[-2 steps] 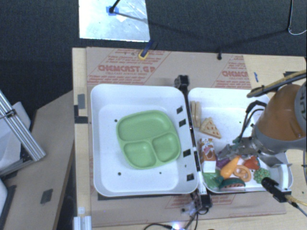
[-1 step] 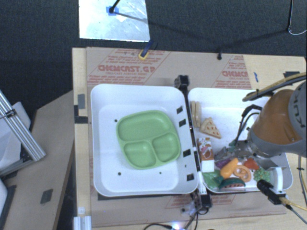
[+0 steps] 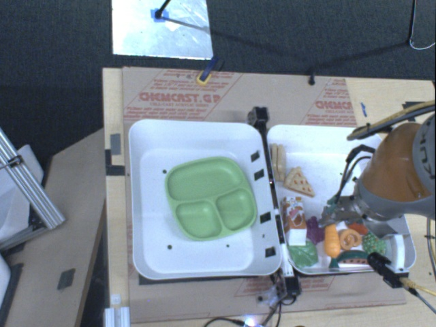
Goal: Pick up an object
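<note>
Toys: carrot [image 3: 331,240], cheese wedge [image 3: 298,181], purple piece [image 3: 314,229] and green piece [image 3: 304,253] crowd the right bin [image 3: 310,139].
Gripper [image 3: 338,214]: low over the toys; grip cannot be told.
Left bin [image 3: 146,182]: green divided plate [image 3: 208,197].
Writing: "CHEMCAST" printed on the cardboard [image 3: 178,95].

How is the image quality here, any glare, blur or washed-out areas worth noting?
Camera view: overall soft focus; the reflective sheet above the bench glares bright; both white bins are near overexposed; the small toys by the gripper blur together, and the arm hides part of the right bin.
</note>
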`<state>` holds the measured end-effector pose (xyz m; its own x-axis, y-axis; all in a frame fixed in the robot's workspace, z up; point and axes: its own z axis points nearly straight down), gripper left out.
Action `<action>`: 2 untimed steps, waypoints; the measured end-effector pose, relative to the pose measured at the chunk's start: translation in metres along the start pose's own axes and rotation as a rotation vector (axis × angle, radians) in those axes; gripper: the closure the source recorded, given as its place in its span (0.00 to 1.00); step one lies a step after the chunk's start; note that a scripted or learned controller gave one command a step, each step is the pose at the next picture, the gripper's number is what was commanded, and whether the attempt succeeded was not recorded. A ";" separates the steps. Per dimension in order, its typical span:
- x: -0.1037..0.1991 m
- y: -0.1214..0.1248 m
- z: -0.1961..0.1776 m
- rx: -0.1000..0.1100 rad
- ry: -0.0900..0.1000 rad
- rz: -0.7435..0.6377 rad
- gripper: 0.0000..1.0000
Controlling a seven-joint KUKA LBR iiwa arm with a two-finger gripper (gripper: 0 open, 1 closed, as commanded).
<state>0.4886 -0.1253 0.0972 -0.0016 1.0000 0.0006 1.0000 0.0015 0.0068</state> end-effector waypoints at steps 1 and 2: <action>0.007 0.004 -0.046 0.002 -0.002 -0.003 1.00; 0.003 -0.004 -0.099 0.001 -0.002 -0.002 1.00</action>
<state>0.4841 -0.1220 0.1958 -0.0036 1.0000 -0.0015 1.0000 0.0036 0.0060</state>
